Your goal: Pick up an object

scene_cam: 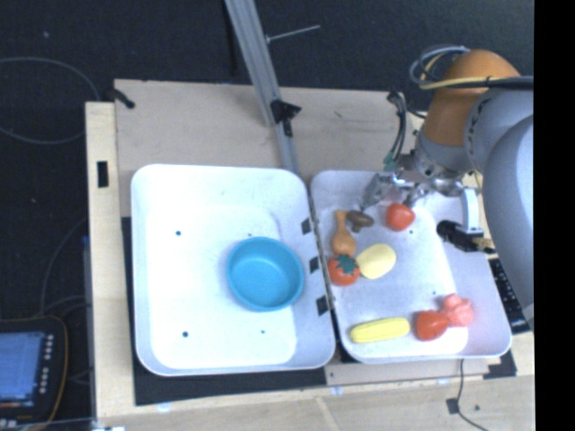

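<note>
A: What sort of place is this?

B: A robotics lab or test cell. The wooden bench (207, 124) stands on a dark carpeted floor (108, 25), with loose cables (45, 106) trailing over it.

A: What else points that way?

B: 2 shallow white bins (180, 196) sit side by side on the bench, a metal pole (256, 57) rises at a slant from its back edge, and a grey industrial arm (503, 169) with an orange band reaches in from the right. A handheld control pendant (27, 366) with a lit blue screen lies at lower left.

A: And the contents?

B: Plastic toy foods (377, 260) and a blue bowl (263, 273), test props rather than household goods.
</note>
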Robot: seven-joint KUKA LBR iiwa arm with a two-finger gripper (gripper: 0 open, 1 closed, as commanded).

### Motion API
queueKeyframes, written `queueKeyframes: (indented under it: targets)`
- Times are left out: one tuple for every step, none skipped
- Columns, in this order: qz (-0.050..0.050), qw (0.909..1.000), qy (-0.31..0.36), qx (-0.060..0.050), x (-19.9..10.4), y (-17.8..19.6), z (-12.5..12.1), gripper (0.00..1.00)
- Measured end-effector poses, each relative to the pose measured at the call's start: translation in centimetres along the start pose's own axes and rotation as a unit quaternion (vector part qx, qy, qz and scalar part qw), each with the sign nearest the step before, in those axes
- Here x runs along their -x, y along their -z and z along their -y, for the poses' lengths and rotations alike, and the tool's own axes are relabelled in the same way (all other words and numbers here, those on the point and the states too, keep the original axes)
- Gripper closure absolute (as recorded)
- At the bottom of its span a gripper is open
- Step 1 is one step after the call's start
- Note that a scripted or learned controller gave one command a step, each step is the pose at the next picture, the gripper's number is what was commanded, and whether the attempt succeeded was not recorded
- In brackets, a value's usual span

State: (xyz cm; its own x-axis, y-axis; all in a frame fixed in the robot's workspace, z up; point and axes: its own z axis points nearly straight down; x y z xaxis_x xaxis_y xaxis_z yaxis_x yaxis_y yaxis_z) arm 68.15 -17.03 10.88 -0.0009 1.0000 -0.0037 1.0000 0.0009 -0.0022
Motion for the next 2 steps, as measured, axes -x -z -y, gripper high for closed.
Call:
queueKeyframes:
  targets:
    - [0.0, 1.0, 0.0, 0.001, 0.2, -0.5, -0.1, 0.0]
    - [0.001, 1.0, 0.002, 0.003, 0.3, 0.8, -0.2, 1.0]
